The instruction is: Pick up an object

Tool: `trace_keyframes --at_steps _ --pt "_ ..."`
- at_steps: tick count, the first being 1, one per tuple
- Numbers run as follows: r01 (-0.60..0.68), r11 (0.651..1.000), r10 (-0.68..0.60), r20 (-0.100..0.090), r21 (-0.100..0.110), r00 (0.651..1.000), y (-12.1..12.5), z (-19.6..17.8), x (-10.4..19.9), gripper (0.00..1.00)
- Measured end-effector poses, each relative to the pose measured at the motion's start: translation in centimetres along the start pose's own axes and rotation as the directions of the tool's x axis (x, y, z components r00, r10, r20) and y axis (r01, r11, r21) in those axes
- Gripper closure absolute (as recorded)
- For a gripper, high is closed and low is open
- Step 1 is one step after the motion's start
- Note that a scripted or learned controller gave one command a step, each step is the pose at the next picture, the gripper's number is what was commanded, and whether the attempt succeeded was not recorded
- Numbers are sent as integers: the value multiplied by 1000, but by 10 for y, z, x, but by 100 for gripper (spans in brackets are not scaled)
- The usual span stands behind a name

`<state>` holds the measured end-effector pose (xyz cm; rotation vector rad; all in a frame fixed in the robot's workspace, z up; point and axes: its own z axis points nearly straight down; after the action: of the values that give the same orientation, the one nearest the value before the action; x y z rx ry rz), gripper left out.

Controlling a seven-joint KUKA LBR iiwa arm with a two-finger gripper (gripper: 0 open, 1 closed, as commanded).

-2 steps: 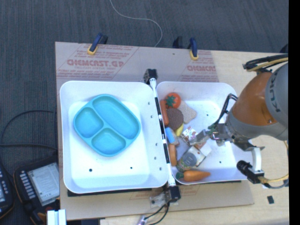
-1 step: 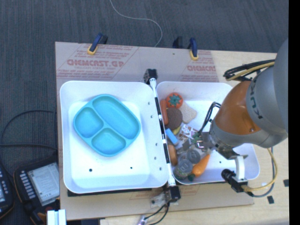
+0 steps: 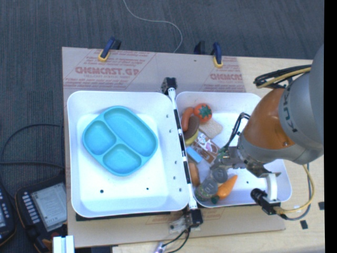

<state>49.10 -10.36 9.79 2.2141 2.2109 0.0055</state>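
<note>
Looming largest at the right of the view, the grey arm [image 3: 303, 115] with its orange band is bent down into the right bin [image 3: 279, 191], so that the gripper [image 3: 221, 165] is brought low over the heap of toy food gathered against that bin's left wall. Whether the pincer is released or clenched cannot be told, since it is hidden among the wrist parts and the clutter.

Just beside it, near the front corner, a toy carrot [image 3: 227, 186] is laid at a slant, and nothing can be seen to be gripped. Farther back, a toy tomato [image 3: 202, 111] is set near the rear wall, well apart from the wrist.

Because the pieces are crowded together and partly overlapped, a clean grasp on any single one is judged to be awkward; the carrot, lying at the heap's edge, is judged the likeliest target.

A blue divided plate [image 3: 120, 139] is left alone in the left bin [image 3: 84, 202].
</note>
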Motion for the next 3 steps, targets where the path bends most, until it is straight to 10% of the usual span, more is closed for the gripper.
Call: trace_keyframes --at_steps 1,2,3 --pt "0 1000 0 -1 1 1000 0 -9 0 100" --pt "0 1000 0 -1 1 1000 0 -9 0 0" --pt "-1 1000 1 -2 1 1000 1 -19 0 100"
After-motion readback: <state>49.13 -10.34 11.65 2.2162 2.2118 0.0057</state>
